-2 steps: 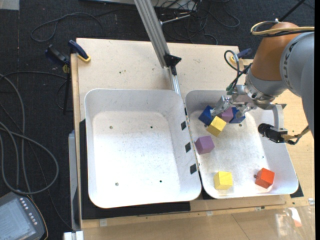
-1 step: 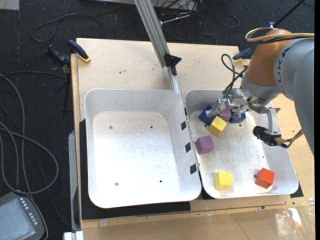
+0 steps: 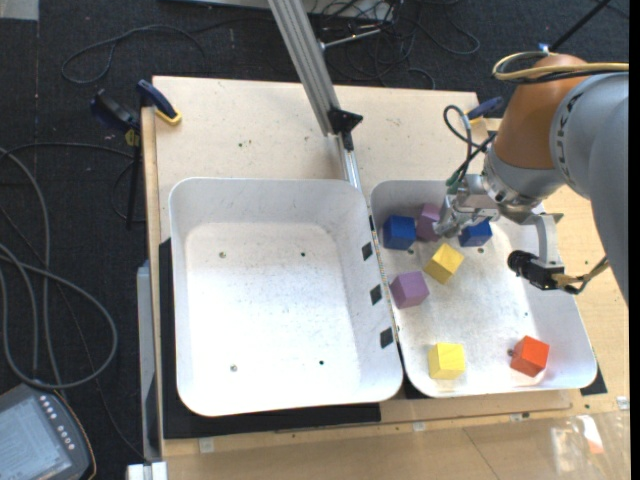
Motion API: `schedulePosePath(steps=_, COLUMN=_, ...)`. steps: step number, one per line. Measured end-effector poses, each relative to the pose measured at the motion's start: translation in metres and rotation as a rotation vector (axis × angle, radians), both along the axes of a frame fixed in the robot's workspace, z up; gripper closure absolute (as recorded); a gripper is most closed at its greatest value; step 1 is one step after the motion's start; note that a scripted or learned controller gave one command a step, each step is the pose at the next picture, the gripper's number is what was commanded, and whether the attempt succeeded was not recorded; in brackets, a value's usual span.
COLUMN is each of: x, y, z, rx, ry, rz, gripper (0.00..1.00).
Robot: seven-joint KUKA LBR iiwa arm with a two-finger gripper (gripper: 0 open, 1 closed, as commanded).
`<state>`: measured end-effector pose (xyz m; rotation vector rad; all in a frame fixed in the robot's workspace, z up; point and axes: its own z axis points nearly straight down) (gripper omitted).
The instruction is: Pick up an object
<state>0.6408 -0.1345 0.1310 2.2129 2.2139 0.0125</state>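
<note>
The right bin (image 3: pixel 560 318) holds several small blocks. My gripper (image 3: pixel 455 220) hangs low over the bin's back part, between a purple block (image 3: pixel 429 220) on its left and a blue block (image 3: pixel 476 233) on its right, close to both. Another blue block (image 3: pixel 399 231) sits further left by the bin wall. A yellow block (image 3: pixel 444 262) lies just in front of the gripper, tilted. In front of that lies a second purple block (image 3: pixel 409 289). Near the front edge sit a yellow block (image 3: pixel 447 360) and an orange block (image 3: pixel 530 355).
The left bin (image 3: pixel 200 208) adjoins the right one along a shared divider with black clips (image 3: pixel 376 293). A slanted metal pole (image 3: pixel 305 48) ends at a black bracket behind the bins. A blue and yellow clamp (image 3: pixel 158 103) lies at the bench's back left corner.
</note>
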Motion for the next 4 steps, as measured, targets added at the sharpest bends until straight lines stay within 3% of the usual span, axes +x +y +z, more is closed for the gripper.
schedulePosePath(steps=3, x=-0.006, y=0.000, z=0.148, rx=0.001, ry=0.008, rz=0.002, gripper=1.00)
schedulePosePath(steps=4, x=-0.021, y=0.048, z=0.151, rx=0.003, ry=0.014, rz=0.006, gripper=1.00)
